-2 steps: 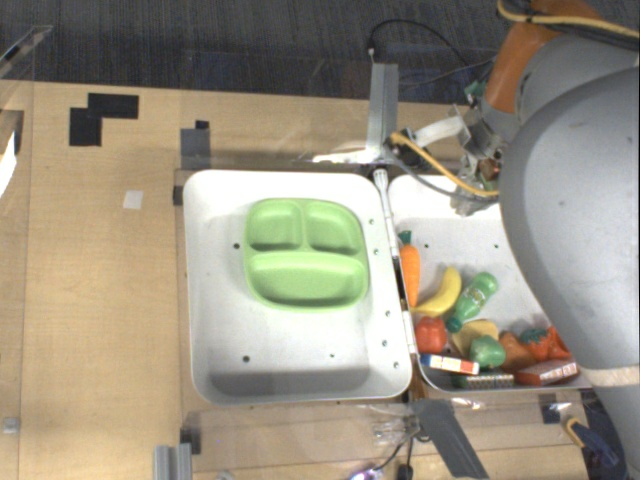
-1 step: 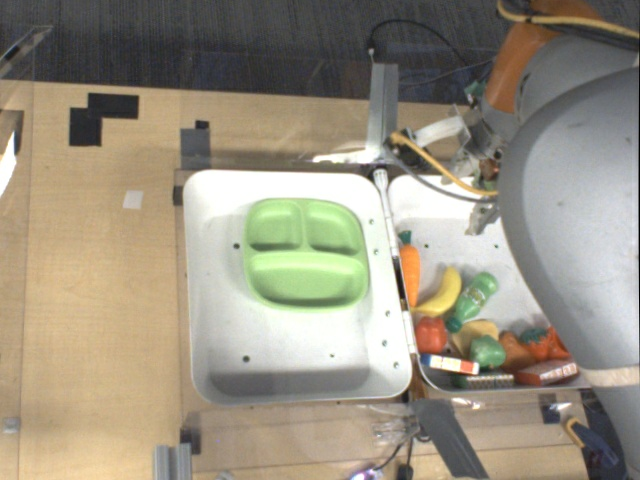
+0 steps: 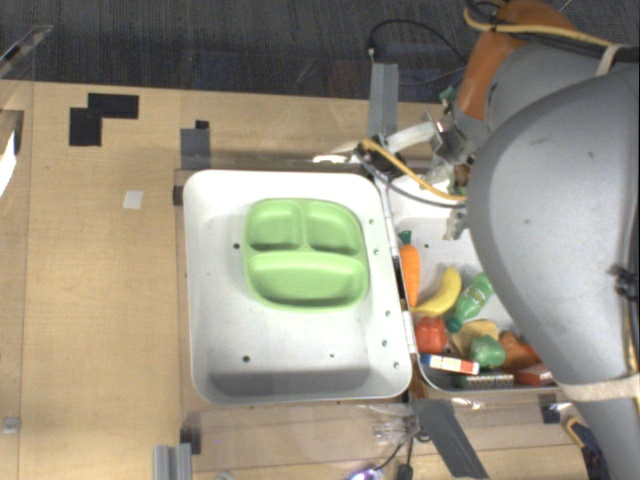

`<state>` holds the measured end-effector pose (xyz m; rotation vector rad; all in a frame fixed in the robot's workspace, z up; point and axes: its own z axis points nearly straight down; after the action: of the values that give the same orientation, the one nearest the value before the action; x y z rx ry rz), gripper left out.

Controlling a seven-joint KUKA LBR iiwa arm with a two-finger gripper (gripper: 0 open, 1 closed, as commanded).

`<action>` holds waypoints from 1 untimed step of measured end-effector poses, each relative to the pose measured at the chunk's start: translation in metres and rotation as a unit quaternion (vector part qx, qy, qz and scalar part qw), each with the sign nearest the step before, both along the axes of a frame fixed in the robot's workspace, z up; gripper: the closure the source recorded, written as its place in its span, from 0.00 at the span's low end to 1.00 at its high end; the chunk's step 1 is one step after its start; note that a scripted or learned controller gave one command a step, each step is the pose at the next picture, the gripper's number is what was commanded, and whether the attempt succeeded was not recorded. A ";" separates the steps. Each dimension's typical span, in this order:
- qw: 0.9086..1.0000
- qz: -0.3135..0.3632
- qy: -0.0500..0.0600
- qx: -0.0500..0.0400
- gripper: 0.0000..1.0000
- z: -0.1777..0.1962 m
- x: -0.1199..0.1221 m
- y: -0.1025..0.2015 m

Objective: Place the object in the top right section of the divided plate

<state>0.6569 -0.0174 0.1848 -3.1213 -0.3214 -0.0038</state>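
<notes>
You cannot tell from here how the gripper (image 3: 452,146) stands, so check its hold first, then carry leftward and nearer to the green divided plate (image 3: 304,251), releasing low over its top right section (image 3: 334,228)

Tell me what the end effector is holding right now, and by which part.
That cannot be told. The end effector sits at the far end of the right bin, largely hidden by the grey arm, and no object is visible in it.

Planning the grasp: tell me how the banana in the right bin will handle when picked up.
The banana looks like a smooth toy, so probably light, stiff and somewhat slippery. Its curved, rounded body may rock or roll if nudged. It leans among other toy food, so lifting it could shift neighbours.
</notes>
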 end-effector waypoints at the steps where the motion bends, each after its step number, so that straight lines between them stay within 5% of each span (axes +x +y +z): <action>1: 1.000 -0.001 0.000 0.000 0.00 0.000 0.006 0.011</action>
<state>0.6629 -0.0067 0.1847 -3.1216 -0.3192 -0.0039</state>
